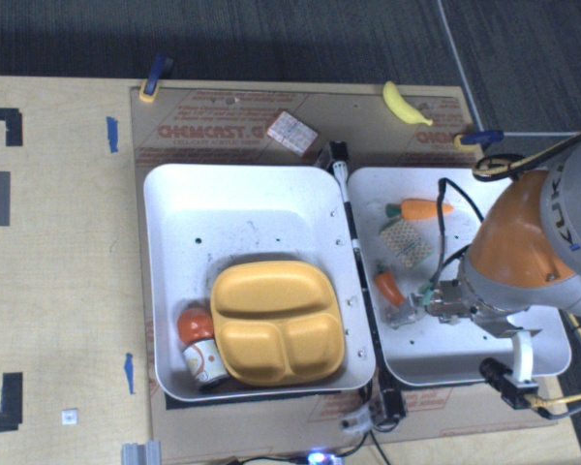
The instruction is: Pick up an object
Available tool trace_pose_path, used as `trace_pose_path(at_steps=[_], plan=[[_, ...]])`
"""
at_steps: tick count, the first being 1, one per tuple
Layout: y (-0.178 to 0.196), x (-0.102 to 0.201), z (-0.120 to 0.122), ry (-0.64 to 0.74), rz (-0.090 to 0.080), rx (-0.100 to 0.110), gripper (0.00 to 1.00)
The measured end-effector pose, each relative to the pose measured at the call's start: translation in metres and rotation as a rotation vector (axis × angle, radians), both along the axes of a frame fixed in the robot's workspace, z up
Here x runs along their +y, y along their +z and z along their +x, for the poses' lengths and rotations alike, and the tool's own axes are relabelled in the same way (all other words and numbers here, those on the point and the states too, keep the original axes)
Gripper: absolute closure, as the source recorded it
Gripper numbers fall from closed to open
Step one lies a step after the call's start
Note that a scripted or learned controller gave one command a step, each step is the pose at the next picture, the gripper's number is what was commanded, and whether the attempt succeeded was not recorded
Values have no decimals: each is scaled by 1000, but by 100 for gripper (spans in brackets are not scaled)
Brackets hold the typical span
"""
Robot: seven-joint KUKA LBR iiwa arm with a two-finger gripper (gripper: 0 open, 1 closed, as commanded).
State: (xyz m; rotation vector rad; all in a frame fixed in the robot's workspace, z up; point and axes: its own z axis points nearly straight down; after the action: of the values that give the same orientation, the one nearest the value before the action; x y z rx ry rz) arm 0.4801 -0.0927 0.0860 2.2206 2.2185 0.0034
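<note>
Gripper (407,310) sits low in the right shallow white bin (465,364), just beside a small red-orange plastic piece (387,286), honestly can't tell its state, while an orange toy carrot (424,209) lies toward that bin's far end.

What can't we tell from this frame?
- Tool finger state: too small and blurred in the camera view, partly under the arm.
- Right bin floor on its right side: covered by the arm.
- Item beside the yellow tray: partly tucked under it, identity unclear.
</note>
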Motion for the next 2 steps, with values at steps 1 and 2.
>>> trace_pose_path(at_steps=[1, 2], plan=[[0, 0, 0, 0, 0, 0, 0], [0, -1, 0, 1, 1, 0, 0]])
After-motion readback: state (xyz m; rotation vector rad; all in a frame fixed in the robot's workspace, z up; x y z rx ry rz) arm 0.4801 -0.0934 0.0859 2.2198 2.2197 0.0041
